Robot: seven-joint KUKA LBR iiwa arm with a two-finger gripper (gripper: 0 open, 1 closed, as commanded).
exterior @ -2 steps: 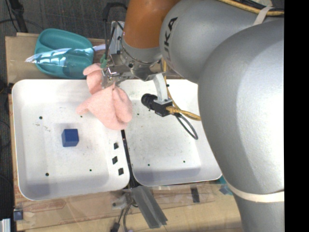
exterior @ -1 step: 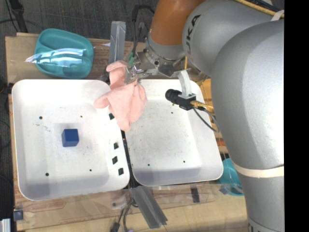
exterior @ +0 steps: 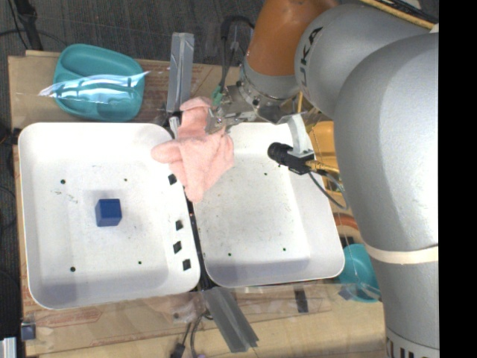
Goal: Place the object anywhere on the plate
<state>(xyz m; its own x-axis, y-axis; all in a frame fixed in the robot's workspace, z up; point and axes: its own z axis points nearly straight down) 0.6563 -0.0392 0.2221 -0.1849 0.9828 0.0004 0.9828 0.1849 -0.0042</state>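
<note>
A pink cloth (exterior: 200, 155) hangs bunched over the ridge between the two white bins, its top gathered at my gripper (exterior: 218, 119). The gripper sits at the far edge of the right bin (exterior: 261, 222), just right of the divider, and its fingers look pinched on the cloth's upper fold. The cloth's lower tip drapes down over the left edge of the right bin. A small blue cube (exterior: 109, 212) rests on the floor of the left bin (exterior: 52, 162), well away from the gripper.
A teal bowl (exterior: 97, 80) with a clear plastic packet in it stands behind the left bin. A grey bar (exterior: 179, 66) rises behind the divider. The arm's large grey body (exterior: 380, 148) covers the right side. A black cable plug (exterior: 287, 156) juts over the right bin.
</note>
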